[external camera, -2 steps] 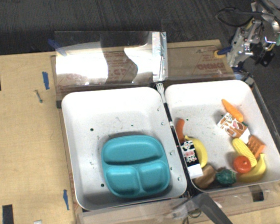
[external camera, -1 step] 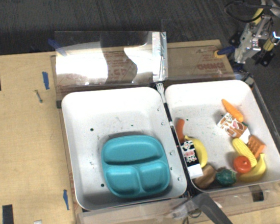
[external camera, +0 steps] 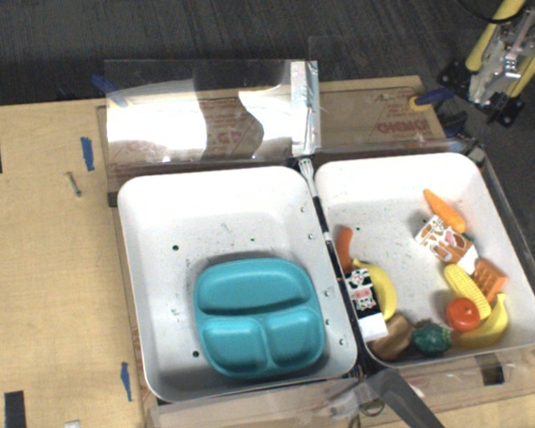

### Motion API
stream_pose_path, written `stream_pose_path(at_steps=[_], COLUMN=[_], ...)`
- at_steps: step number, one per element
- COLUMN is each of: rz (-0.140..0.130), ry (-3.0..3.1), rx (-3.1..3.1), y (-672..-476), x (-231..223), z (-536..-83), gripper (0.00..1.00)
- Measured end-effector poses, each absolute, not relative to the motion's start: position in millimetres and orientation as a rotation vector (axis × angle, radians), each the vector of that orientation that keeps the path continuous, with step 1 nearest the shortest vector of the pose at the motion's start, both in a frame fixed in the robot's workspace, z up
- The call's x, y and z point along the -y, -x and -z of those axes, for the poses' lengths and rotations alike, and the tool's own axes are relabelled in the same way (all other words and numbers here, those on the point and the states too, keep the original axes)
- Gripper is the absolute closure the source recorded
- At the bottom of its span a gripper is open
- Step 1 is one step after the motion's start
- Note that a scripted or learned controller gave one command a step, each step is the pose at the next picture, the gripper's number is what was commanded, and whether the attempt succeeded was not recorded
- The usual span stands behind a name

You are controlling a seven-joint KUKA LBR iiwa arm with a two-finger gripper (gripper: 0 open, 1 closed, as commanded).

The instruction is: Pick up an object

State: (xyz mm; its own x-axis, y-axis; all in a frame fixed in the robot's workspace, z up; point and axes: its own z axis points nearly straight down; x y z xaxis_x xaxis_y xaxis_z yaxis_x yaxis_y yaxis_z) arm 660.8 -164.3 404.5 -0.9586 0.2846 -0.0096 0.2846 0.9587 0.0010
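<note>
The right bin [external camera: 378, 188] holds several toy foods. An orange carrot [external camera: 443, 207] lies near its far right, with a white and orange carton [external camera: 440, 237] just in front of it. A corn cob [external camera: 465, 285], a red-orange tomato [external camera: 463, 314] and a yellow banana [external camera: 493, 325] crowd the front right corner. A green broccoli piece [external camera: 433, 338] and a brown item [external camera: 392, 337] lie along the front wall. A cow-patterned carton [external camera: 361, 293] rests against another banana [external camera: 384, 287] by the left wall, behind a red-orange chili [external camera: 345, 243].
The left bin [external camera: 155, 219] contains a teal divided tray [external camera: 257, 315] toward its front. A clear plastic sheet [external camera: 211, 120] stands behind the bins. Yellow and grey equipment [external camera: 501, 45] sits at the far right beyond the bench.
</note>
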Motion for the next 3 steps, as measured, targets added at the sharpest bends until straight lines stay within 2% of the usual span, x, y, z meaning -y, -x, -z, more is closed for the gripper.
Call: stream_pose_path(at_steps=[1,2,3], rz=[-0.001,0.000,-0.005], ry=[-0.349,-0.346,-0.113], rx=[-3.126,-3.120,-3.145], y=[-659.5,-660.3,-619.8], x=[197.4,196.6,195.3], z=[-335.8,-339.9,-222.8], gripper=[1.00,0.00,0.00])
